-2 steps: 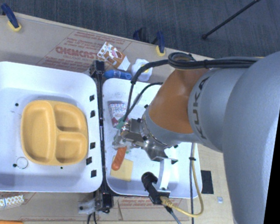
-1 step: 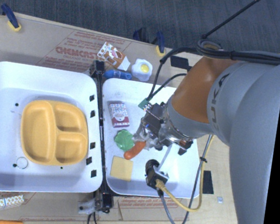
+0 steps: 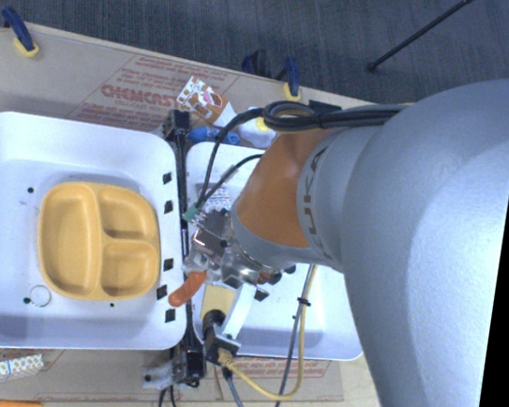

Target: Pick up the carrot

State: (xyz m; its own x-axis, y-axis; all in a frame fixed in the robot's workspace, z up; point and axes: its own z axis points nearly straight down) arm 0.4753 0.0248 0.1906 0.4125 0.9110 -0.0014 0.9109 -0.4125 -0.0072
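Gripper (image 3: 199,270) sits low at the right bin's (image 3: 328,346) left edge w/ the carrot (image 3: 187,288) right under it, touching; can't tell grip state, wrist blocks it. Carrot lies by the wall between bins. Left bin (image 3: 16,153) holds a yellow tray (image 3: 97,241) mid-floor, open floor around it.

A yellow tray with three parts (image 3: 97,243) sits in the left white bin (image 3: 16,153), the right white bin (image 3: 329,337) is beside it, both rest on brown cardboard (image 3: 94,70), and a blue clamp (image 3: 19,32) holds the cardboard's far left corner.
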